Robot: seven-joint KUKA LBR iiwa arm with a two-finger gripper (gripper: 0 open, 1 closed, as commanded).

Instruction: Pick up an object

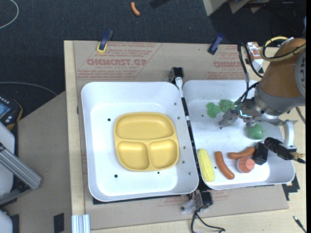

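The right bin [197, 93] holds several toy foods. Two green broccoli pieces [214, 109] lie near its back left, and a round green item [254, 130] sits further right. Along the front lie a yellow corn cob [206, 164], a red sausage [224, 164], an orange sausage [241, 153] and a round red piece [246, 165]. My gripper [232, 117] hangs over the middle of this bin, just right of the broccoli and left of the round green item. It looks open, with nothing between its fingers.
The left bin [92, 130] holds a yellow divided plate [146, 141]. The two bins meet at a ridge with black clips [177, 74]. A small orange item [135, 8] lies on the dark floor beyond the bench.
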